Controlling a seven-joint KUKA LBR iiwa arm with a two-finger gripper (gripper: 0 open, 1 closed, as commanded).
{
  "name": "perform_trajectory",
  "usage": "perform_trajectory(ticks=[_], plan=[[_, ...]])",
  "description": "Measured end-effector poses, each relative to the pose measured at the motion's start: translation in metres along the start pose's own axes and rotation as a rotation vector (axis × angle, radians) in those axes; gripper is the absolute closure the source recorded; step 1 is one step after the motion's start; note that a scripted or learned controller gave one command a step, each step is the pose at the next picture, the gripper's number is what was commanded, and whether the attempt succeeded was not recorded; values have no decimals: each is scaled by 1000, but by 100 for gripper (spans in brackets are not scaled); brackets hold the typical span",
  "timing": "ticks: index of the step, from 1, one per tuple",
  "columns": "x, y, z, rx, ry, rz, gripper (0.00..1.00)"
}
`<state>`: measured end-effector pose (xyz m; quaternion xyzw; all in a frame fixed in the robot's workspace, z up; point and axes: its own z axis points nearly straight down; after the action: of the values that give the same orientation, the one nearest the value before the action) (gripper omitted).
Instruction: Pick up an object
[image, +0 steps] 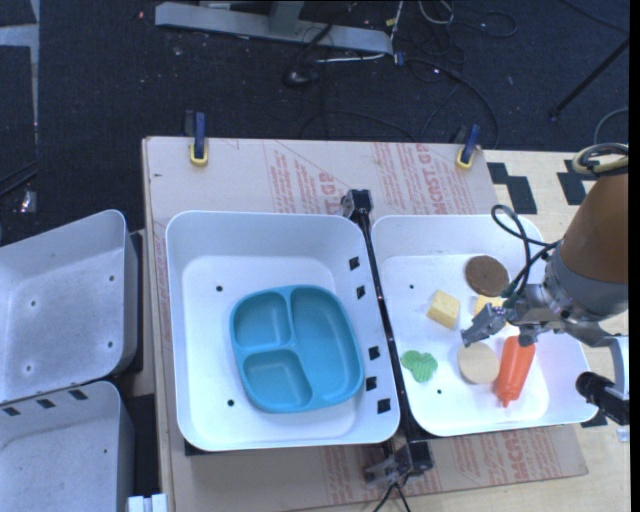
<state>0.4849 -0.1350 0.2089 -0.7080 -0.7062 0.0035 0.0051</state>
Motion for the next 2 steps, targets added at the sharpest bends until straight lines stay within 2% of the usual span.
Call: perform_trajectory(ticks=[1, 2], plan=[[0, 3, -5, -11, -2, -3, 0], [2, -1, 39, -7, -1, -1, 0]])
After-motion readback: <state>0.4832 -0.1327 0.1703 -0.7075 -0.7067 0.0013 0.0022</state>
